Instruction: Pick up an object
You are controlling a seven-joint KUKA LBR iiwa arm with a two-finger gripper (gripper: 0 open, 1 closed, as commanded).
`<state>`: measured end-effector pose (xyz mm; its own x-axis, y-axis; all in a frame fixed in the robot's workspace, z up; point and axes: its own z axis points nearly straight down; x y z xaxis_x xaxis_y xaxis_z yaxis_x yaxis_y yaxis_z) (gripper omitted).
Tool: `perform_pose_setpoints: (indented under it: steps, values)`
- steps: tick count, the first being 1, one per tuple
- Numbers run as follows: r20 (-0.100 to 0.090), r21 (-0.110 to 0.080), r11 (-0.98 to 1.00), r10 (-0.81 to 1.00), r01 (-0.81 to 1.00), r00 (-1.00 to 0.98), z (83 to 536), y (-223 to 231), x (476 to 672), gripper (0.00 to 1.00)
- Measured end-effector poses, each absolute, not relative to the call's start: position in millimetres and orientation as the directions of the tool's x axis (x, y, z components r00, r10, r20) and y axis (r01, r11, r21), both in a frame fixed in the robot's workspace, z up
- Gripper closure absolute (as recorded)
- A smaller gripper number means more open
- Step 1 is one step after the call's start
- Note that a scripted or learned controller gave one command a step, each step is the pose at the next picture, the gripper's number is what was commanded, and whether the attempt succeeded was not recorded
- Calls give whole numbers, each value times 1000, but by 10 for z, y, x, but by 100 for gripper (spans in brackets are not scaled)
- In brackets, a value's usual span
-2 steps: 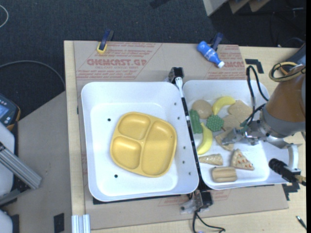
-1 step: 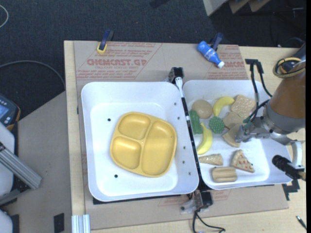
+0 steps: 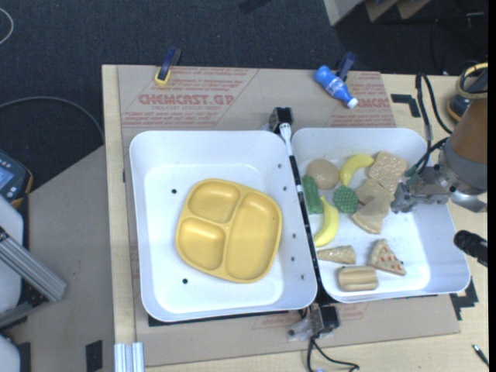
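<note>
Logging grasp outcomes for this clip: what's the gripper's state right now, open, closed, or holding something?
Gripper: cannot be told. It sits low in the right bin, at the edge of the toy food pile, beside the beige cracker pieces; nothing is visibly gripped.

Toy food lies crowded in the right-hand bin [image 3: 442, 258]. A tan potato [image 3: 322, 173] sits at the upper left, beside a small yellow banana [image 3: 355, 166] and a square cracker [image 3: 387, 167]. Below them lie a green pickle [image 3: 311, 194], a broccoli floret [image 3: 346, 200], a longer banana [image 3: 328, 223] and pale bread pieces [image 3: 373, 208]. Nearer the front edge rest a beige wedge [image 3: 336, 255], a pizza slice [image 3: 386, 259] and a brown sausage roll [image 3: 357, 278], all lying flat.
</note>
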<state>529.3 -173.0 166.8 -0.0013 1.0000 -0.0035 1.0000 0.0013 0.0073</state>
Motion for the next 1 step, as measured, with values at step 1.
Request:
perform_pose_setpoints:
  steps: [1]
  values:
    - [-4,8,1,1000,1000,-1,2207,-1735,5310,100]
